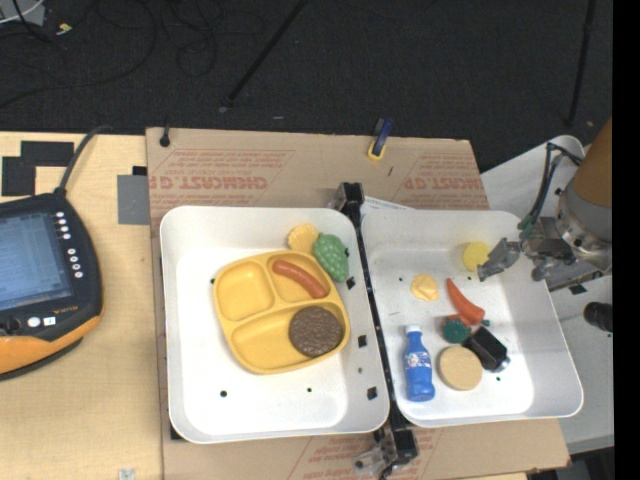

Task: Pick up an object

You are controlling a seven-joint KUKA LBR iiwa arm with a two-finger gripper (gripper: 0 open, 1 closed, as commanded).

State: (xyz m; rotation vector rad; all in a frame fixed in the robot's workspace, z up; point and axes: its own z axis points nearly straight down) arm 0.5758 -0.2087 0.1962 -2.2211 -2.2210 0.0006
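Roughly left to right: a teach pendant (pixel 35 283) with a lit screen lies at the left of the desk (pixel 100 398), well apart from the bins. A cardboard sheet (pixel 300 168) sits under both bins.

Left bin (pixel 190 368) holds a yellow divided tray (pixel 245 313). A hot dog (pixel 300 275) lies in its upper right compartment, long axis running upper left to lower right. A brown burger patty (pixel 316 330) lies flat in the lower right compartment. Just off the tray's top edge sit a small yellow piece (pixel 302 237) and green lettuce-like toy (pixel 333 254), side by side, touching or nearly so.

Right bin (pixel 540 368) holds loose toys. Blue bottle (pixel 417 364) lies flat, cap pointing up-frame, long axis nearly vertical in frame. Pale yellow piece (pixel 425 288) sits above it. Orange carrot (pixel 465 303) lies on a diagonal, thin tip at upper left, green top (pixel 456 330) at the lower end. Tan round disc (pixel 461 369) lies flat beside the bottle, touching a black block (pixel 487 348) at its upper right. Yellow lemon-like toy (pixel 476 256) sits near the bin's upper right.

Gripper (pixel 510 253) hangs low over the right bin's upper right, just beside the lemon-like toy; arm comes in from the right edge, wrist metal, cables looping above. Can't tell whether the gripper is open or closed, nothing seen held.
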